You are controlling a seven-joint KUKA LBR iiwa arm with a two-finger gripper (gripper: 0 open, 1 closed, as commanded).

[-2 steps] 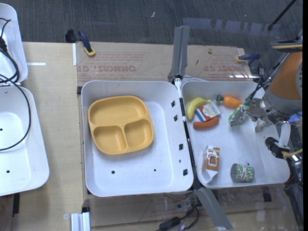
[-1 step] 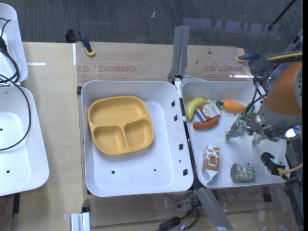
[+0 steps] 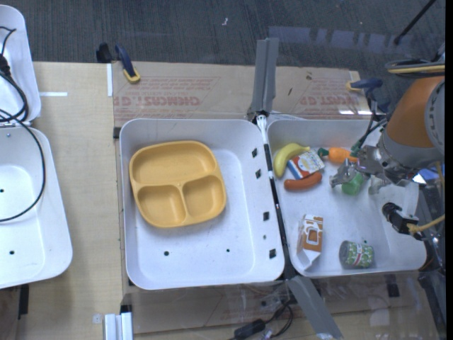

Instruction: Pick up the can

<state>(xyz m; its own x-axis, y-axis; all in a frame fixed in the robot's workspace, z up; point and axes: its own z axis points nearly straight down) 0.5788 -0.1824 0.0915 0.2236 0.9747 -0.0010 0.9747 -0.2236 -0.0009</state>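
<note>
The can (image 3: 356, 254) is green with a printed label and lies on its side near the front right corner of the right bin (image 3: 333, 214). My gripper (image 3: 359, 176) hangs low over the back right part of that bin, well behind the can and apart from it. It is right above a small green object (image 3: 352, 184), which it partly hides. The arm with its orange band (image 3: 417, 115) comes in from the right.
The right bin also holds a banana (image 3: 285, 156), a small white carton (image 3: 308, 164), a red sausage (image 3: 303, 183), an orange carrot (image 3: 338, 154) and an orange-and-white carton (image 3: 311, 236). A yellow divided tray (image 3: 177, 183) lies in the left bin (image 3: 148, 261).
</note>
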